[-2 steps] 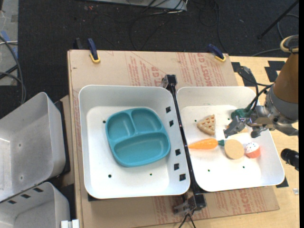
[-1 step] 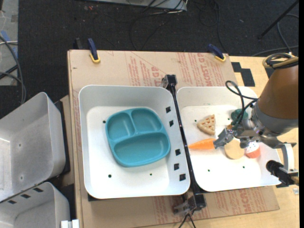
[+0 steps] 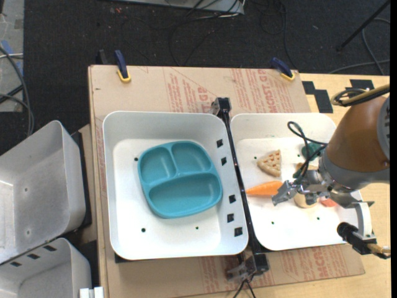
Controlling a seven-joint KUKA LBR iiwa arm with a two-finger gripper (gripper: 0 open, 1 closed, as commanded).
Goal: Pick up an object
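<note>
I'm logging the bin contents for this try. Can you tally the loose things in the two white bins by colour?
Blue: 1, the blue divided plastic plate in the left bin
Tan: 1, the tan waffle-patterned wedge in the right bin
Orange: 1, the orange carrot-shaped piece in the right bin
Total: 3

The arm (image 3: 363,144) reaches in from the right, wrist bent down, gripper (image 3: 290,191) low over the right bin (image 3: 273,238).

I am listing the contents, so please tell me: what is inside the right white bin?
The right bin holds an orange carrot, a tan waffle-like wedge and a pale round item by the gripper. The arm covers the rest.
</note>
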